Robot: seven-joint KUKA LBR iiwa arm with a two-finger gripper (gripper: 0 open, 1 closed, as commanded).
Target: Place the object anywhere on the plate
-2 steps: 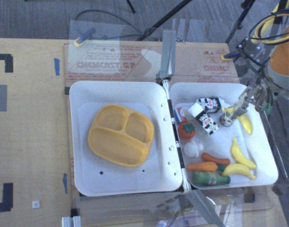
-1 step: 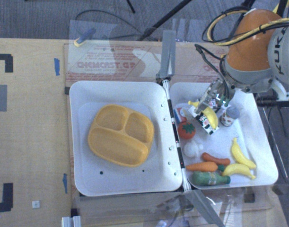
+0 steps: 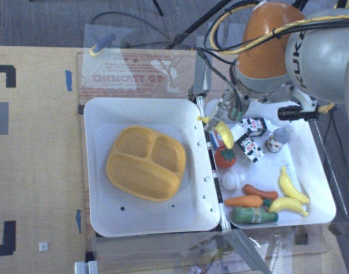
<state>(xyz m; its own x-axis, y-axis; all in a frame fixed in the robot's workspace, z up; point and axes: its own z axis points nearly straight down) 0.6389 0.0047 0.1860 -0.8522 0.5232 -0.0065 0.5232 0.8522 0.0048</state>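
Camera view: we see a toy banana (image 3: 224, 135) near the top-left corner of the right bin (image 3: 321, 182), just under the gripper (image 3: 217, 116).

We read its long axis as running from upper left to lower right, upper end at the gripper; whether the claw is pinching it or spread, we cannot tell. Around it in that bin lie a red tomato (image 3: 225, 157), two black-and-white cow-patterned blocks (image 3: 252, 137), a small grey jar (image 3: 275, 140), two carrots (image 3: 251, 197), a green bottle (image 3: 252, 214) and two more bananas (image 3: 292, 196). The left bin (image 3: 100, 124) holds the yellow three-compartment plate (image 3: 146, 162), well apart from the banana.
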